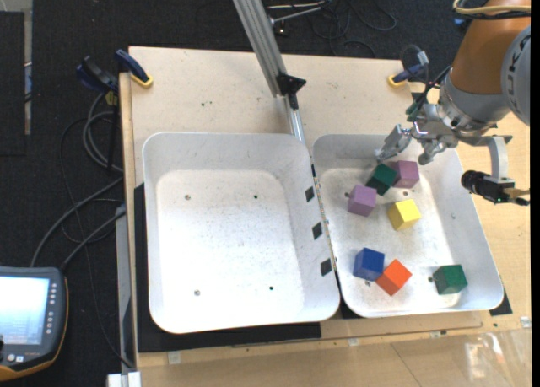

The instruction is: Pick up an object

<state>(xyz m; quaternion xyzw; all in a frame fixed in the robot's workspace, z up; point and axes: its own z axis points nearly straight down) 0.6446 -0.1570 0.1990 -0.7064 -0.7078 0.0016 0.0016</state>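
A miss or a double contact is risked, since the dark green cube (383, 178) and the pink cube (407, 173) are seen touching at 12 o'clock in the right bin (472, 233), just below the gripper (411, 146). The gripper is held above them, fingers spread, nothing pinched; the arm is reached in from 2 o'clock.
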